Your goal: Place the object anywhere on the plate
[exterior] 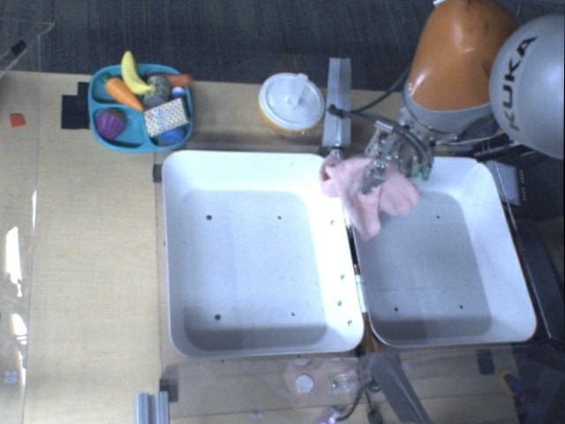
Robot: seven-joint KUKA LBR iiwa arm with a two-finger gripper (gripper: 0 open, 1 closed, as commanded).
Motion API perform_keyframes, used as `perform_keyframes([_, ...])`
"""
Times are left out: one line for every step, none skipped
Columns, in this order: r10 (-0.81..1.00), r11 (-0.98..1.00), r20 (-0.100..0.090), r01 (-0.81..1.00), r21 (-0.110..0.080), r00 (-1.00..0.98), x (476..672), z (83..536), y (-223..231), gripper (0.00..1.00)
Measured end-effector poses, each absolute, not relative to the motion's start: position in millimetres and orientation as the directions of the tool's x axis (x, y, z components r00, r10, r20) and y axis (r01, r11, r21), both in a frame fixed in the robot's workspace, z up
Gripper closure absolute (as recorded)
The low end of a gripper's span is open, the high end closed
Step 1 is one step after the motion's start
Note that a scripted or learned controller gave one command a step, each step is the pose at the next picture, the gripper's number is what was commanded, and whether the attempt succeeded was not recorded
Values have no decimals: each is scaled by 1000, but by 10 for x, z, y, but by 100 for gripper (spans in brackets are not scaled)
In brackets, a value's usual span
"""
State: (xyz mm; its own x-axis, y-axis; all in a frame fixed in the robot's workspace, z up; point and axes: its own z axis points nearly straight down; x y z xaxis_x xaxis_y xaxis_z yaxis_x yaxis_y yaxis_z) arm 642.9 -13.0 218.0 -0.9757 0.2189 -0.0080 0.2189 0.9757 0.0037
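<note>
Hand (388, 162) grips pink cloth (366, 197) draped over left bin (256, 254) rim.

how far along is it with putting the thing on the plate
Done: the pink cloth looks lifted, hanging from the gripper over the back edge where the two white bins meet. In hand: the arm carries it above the right bin. Left: setting it down. The blue plate, full of toy food, sits far off at the bench's back left.
</note>
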Motion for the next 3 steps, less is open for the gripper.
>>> perform_keyframes([1,1000,-8,1,2,-1000,6183,2152,242,100])
perform_keyframes([-1,1000,-8,-1,3,-1000,5980,2289,652,100])
perform_keyframes([-2,1000,-6,-2,3,-1000,5736,2274,1107,100])
